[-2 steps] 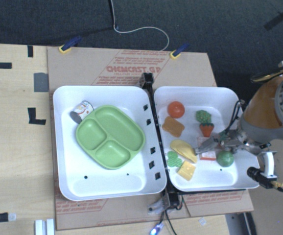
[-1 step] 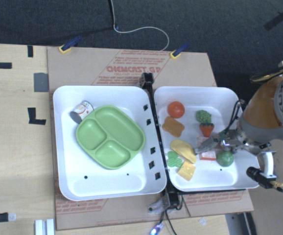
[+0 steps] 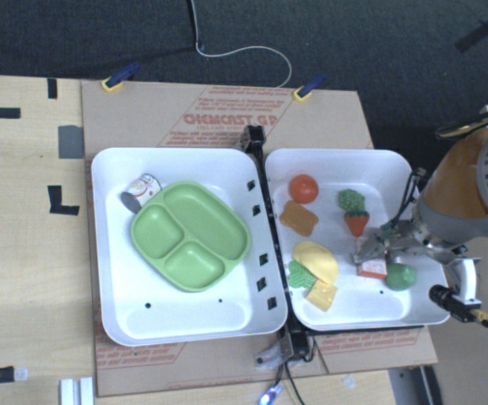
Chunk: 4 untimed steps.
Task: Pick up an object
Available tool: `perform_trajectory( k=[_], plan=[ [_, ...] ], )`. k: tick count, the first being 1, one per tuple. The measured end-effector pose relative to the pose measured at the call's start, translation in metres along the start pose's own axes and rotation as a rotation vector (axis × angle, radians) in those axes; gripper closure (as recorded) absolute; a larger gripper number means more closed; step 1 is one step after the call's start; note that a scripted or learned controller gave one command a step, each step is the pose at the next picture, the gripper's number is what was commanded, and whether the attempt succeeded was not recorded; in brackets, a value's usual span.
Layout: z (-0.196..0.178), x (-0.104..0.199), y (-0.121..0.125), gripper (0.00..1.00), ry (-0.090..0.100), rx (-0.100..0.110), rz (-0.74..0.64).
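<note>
Objects are lying in the right bin [image 3: 396, 165]; the gripper [image 3: 377, 251] is hovering just beside a green ball [image 3: 401, 277] at its four o'clock, its grip state unreadable.

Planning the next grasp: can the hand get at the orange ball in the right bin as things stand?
Probably yes. The orange ball lies apart from the other toys with nothing on top of it, and the hand is already low in the same right bin.

You see the divided plate [image 3: 191, 235] in the left bin [image 3: 109, 251], a small can [image 3: 140, 191] touching its upper-left edge; to the plate's right, past the bins' shared wall, toy foods crowd the right bin [image 3: 345, 315]
</note>
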<state>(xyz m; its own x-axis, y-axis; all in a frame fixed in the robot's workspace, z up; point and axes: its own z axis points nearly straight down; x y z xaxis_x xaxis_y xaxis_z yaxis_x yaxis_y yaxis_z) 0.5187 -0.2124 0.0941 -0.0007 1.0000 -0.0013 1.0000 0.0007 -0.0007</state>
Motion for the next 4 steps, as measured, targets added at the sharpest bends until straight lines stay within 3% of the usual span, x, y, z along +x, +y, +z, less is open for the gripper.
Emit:
perform_trajectory(
  k=[2, 3, 4],
  plan=[
    [-0.103, -0.006, 0.007, 1.0, 0.0, -0.003, -0.001],
    [-0.131, -0.005, 0.008, 1.0, 0.001, -0.001, -0.001],
    [-0.14, 0.041, 0.026, 1.0, 0.002, 0.0, -0.003]
  ],
)
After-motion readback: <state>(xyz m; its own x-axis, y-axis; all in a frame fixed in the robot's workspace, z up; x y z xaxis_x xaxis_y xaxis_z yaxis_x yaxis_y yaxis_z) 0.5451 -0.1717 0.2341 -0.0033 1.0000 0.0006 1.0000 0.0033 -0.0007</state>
